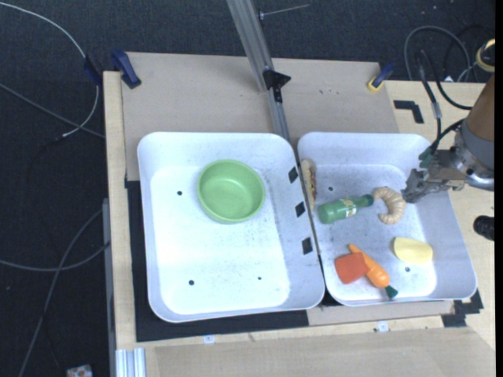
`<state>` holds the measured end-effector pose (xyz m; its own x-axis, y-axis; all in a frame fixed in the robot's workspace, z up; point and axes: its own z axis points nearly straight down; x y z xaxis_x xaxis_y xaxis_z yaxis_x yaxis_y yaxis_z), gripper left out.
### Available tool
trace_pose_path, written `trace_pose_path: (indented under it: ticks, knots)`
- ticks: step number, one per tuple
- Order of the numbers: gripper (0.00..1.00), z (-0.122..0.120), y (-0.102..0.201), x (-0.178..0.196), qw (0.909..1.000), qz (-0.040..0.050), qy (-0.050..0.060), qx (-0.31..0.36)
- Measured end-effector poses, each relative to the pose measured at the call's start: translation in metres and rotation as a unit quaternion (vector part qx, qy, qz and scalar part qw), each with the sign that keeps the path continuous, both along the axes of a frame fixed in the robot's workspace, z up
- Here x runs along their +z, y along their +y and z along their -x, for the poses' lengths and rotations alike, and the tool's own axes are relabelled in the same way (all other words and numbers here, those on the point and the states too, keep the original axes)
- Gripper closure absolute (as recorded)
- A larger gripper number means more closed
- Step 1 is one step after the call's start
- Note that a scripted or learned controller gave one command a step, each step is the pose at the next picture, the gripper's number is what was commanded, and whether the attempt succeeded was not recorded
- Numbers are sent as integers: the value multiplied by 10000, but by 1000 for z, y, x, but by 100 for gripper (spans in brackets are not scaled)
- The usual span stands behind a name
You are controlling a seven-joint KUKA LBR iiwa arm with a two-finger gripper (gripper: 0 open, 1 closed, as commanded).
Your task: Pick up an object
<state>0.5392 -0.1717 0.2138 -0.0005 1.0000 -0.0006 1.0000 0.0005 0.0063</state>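
Right bin: green bottle on its side, curved tan piece beside it, yellow lump, orange-red toys near the front. Left bin: green bowl, upright.

- 1 fixed camera looks down from above the bench at a slant, facing its far edge.
- It stands far enough back to take in both white bins: the left bin and the right bin.
- The arm enters from the frame's right.
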Motion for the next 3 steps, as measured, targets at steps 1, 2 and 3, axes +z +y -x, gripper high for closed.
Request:
trace_pose_path:
  ticks: [1, 2, 3]
  knots:
    - [100, -1, 0, 55, 10000, -1, 2, 5]
    - [100, -9, 60, 43, 10000, -38, 70, 32]
    - [100, -7, 119, 31, 9999, -38, 87, 31]
